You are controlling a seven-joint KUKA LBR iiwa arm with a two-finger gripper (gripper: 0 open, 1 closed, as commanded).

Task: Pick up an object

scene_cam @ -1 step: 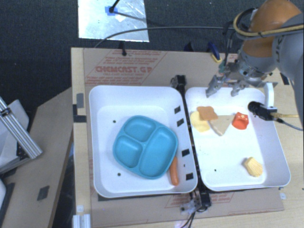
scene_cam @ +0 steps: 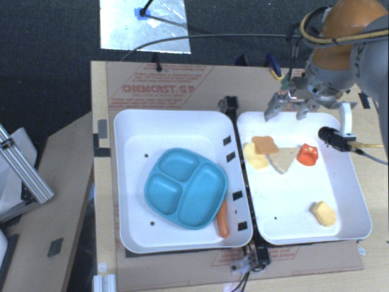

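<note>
Orange, tan and pale yellow food pieces bunched in the upper middle of the right bin [scene_cam: 358, 221]: an orange slab [scene_cam: 265, 144] overlapping a yellow disc [scene_cam: 256, 157], a beige wedge [scene_cam: 283, 160] touching them, a red piece with a white spot [scene_cam: 308, 154] just beside the wedge. Lower right of that bin, well apart from the bunch, a yellow block [scene_cam: 324, 213]. No single target named by the task, so any of these could serve.

In the left bin [scene_cam: 130, 163], a blue divided plate [scene_cam: 186, 187] lying flat, with an orange sausage-like stick [scene_cam: 223, 218] touching its lower right edge, near the wall between the bins.

Nothing lifted yet, judging from how everything lies flat on the bin floors. Whole pick left to do: choosing, descending, closing, raising.

Above the upper edge of the right bin, in the upper right of the frame, the gripper [scene_cam: 290, 109], pointing down, fingers [scene_cam: 271, 111] spread apart with nothing between them. Above the bunch rather than among it, clear of every piece. Grey arm with orange band [scene_cam: 355, 14] bent in from the right edge, cables looping over it. Closest candidates probably the orange slab and yellow disc, just below the fingertips in the frame.
</note>
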